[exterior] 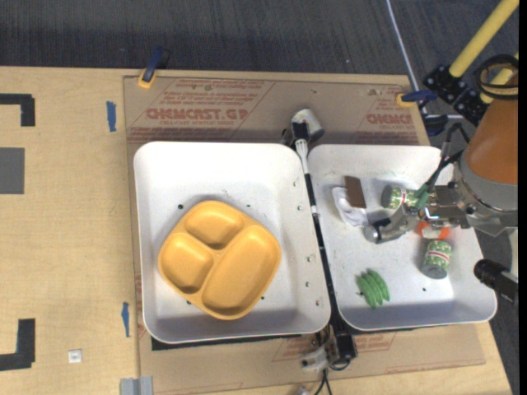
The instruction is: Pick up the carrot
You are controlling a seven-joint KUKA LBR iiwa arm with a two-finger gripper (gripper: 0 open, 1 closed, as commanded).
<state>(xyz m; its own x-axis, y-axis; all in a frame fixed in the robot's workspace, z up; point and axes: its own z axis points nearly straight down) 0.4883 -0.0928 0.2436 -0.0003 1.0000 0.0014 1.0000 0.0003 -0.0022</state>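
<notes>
Green pea pod point(373, 287) lies at the right bin's point(469, 307) near edge.
Above it the gripper point(387, 229) hovers; whether it's spread, I can't tell. Carrot point(440, 228) just beside a can point(436, 257).

Two shallow white bins are sitting side by side on a brown cardboard sheet point(247, 105) that is lying on the bench point(58, 220). The left bin point(156, 179) is holding a yellow three-compartment plate point(219, 258), which is lying near its middle. The right bin point(412, 307) is holding a green bumpy vegetable point(374, 287) near its front edge, a small green-labelled can point(436, 256) standing near the right side, another little can point(398, 197) lying farther back, and a brown block point(355, 192) resting against a white item point(346, 208) toward the left. Blue clamps point(153, 67) are gripping the cardboard's far edge.
</notes>
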